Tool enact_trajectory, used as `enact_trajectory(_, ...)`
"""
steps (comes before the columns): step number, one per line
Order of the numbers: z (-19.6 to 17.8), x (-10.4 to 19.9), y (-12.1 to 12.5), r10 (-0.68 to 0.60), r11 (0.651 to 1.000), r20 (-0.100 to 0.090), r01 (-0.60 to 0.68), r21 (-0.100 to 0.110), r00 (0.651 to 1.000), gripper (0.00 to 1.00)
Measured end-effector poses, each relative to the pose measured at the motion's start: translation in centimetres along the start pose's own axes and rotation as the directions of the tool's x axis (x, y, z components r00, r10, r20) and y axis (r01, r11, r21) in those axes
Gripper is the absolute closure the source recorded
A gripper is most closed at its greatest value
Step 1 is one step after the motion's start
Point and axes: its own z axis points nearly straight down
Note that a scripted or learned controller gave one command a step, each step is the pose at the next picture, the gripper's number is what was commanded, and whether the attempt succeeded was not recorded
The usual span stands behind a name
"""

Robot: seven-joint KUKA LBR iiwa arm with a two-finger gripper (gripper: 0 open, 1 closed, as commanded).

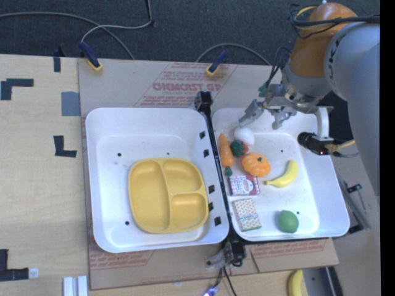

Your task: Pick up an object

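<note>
The gripper hangs with fingers spread and nothing between them, above the right bin's far edge, its arm reaching in from the right.

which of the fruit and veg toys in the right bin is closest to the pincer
The white egg-like piece, at the top of the cluster, just below the pincer. The carrot, small pumpkin, banana and green lime all lie farther down the bin.
</note>
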Motion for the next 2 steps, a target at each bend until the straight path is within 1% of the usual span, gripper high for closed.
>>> enact_trajectory(1,9.3,0.1,-1.5,0.003,1.000,0.006,-0.003,-0.007,1.000,0.00)
enact_trajectory(2,10.4,-1.2,-6.2,0.001,1.000,0.002,-0.001,-0.005,1.000,0.00)
